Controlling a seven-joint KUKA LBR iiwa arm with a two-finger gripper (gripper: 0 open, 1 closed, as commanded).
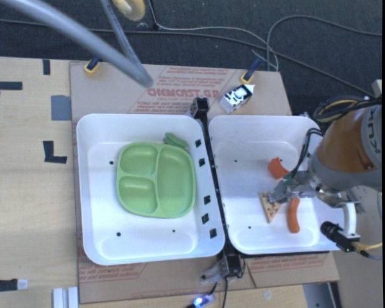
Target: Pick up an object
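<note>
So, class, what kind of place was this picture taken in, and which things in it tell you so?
Most likely a robotics lab bench. A robot arm reaches over two white bins, loose cables run across the floor behind, and toy food such as an orange sausage lies in the right bin.

arm [356, 149]: grey casing | broad orange band above wrist | black cables looped over top | tool [283, 194]: dark metal

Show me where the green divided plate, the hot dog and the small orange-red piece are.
green divided plate [156, 179]: camera view, centre divider.
hot dog [293, 214]: camera view, middle of its length.
small orange-red piece [277, 167]: camera view, its middle.
</note>
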